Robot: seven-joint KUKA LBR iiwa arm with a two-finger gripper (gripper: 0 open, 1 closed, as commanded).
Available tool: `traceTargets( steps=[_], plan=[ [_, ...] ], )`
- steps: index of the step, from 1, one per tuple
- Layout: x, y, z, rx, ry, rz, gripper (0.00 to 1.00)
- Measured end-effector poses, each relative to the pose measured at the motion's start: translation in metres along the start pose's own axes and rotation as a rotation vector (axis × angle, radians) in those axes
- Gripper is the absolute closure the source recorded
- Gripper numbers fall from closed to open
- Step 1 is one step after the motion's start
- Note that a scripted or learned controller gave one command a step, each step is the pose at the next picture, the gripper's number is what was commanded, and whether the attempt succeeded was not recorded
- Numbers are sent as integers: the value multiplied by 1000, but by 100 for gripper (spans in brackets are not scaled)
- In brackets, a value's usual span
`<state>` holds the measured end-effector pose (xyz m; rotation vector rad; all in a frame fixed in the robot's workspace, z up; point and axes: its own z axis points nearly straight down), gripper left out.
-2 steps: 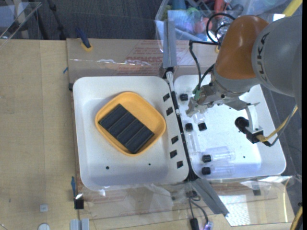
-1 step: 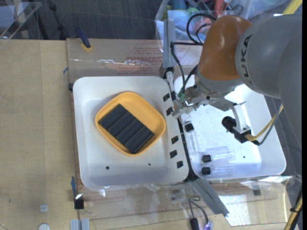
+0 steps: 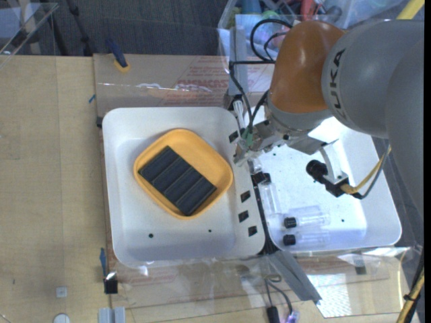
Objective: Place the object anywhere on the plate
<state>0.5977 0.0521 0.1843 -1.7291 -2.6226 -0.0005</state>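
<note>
A dark, ribbed rectangular object (image 3: 176,176) lies flat in the middle of the yellow-orange plate (image 3: 214,160), set at a diagonal to the plate's edges. The plate rests on the floor of the left bin (image 3: 128,241), slightly toward its upper half. The right bin (image 3: 377,227) adjoins it, and the two share a central divider carrying small black clips (image 3: 244,196). On the floor of the right bin lie two clear tubes with black caps (image 3: 304,219), near the front edge. The grey arm (image 3: 377,66) with its orange band (image 3: 303,66) reaches in over the right bin. The gripper (image 3: 248,147) hangs above the divider, just beside the plate's right edge; whether its fingers are apart or together cannot be determined, as the wrist appears to cover them.
</note>
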Motion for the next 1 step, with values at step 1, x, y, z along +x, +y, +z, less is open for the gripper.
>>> traceTargets(
  steps=[1],
  plan=[
    [0,0,0,0,0,0,0]
  ],
)
